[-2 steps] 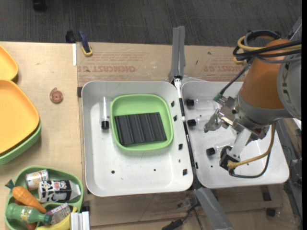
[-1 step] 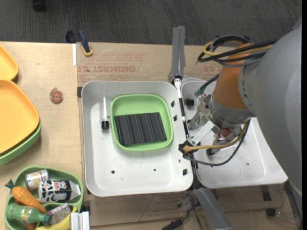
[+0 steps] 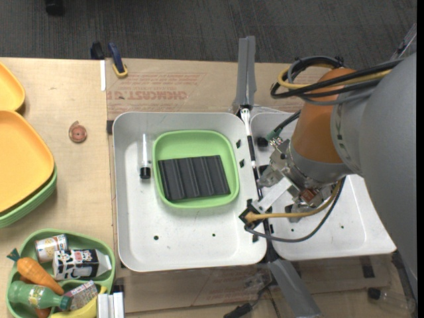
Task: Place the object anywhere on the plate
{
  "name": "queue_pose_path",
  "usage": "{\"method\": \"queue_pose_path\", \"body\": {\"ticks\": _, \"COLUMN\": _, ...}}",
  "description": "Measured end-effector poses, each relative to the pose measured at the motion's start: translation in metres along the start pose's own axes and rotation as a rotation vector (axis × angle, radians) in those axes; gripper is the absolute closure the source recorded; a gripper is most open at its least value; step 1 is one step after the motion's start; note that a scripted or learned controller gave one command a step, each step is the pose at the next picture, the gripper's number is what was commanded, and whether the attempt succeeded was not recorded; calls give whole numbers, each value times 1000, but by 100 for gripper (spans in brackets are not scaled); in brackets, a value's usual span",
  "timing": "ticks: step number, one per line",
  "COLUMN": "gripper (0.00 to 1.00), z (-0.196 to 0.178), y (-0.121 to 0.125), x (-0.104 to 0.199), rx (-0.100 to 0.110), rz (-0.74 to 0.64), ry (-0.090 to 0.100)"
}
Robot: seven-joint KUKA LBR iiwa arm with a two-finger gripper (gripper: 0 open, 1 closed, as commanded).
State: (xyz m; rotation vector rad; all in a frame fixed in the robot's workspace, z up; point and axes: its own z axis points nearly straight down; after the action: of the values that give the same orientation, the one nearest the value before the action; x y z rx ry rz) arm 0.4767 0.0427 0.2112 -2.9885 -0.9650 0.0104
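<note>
ridged block (image 3: 193,177) on plate (image 3: 165,197), marker (image 3: 144,158) left.

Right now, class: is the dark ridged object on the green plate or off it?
On it: the dark ridged object lies flat inside the green plate in the left bin.

Green plate (image 3: 162,148); dark ribbed slab (image 3: 193,177); white bins (image 3: 126,197); orange carrot (image 3: 36,275).

Glossy green plastic plate (image 3: 228,148), ribbed matt dark slab (image 3: 193,177), smooth white plastic bin (image 3: 185,247).
</note>
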Motion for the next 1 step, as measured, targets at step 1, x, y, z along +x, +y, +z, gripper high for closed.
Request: {"method": "queue_pose_path", "body": {"ticks": 1, "gripper": 0, "z": 0, "y": 0, "x": 0, "rx": 0, "rz": 0, "ry": 0}}
